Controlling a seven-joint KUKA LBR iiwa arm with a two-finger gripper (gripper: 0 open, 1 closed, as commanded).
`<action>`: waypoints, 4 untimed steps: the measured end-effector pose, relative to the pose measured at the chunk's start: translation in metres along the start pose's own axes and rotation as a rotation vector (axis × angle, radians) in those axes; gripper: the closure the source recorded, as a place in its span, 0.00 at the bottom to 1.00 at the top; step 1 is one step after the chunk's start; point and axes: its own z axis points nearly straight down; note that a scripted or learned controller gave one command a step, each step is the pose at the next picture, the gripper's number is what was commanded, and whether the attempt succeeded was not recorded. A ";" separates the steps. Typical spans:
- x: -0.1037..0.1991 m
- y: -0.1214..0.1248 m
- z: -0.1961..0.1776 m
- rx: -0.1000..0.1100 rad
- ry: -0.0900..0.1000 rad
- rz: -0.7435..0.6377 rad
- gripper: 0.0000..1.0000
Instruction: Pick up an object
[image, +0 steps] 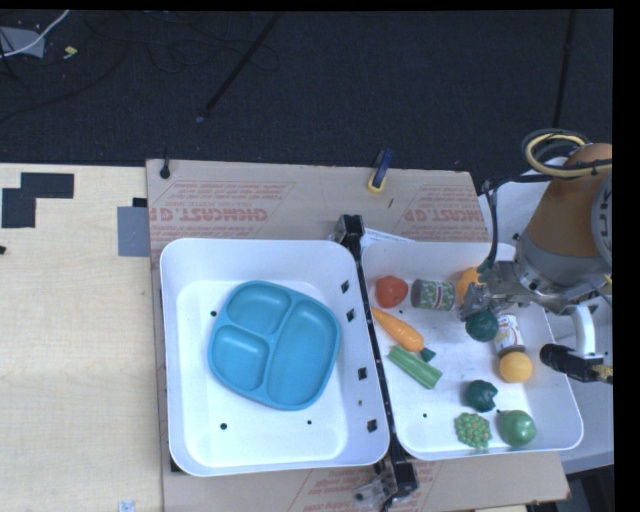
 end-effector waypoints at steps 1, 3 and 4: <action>-0.002 0.000 -0.043 -0.002 -0.001 -0.001 1.00; 0.049 -0.017 -0.073 0.005 0.003 -0.004 1.00; 0.103 -0.019 -0.083 0.004 0.003 -0.006 1.00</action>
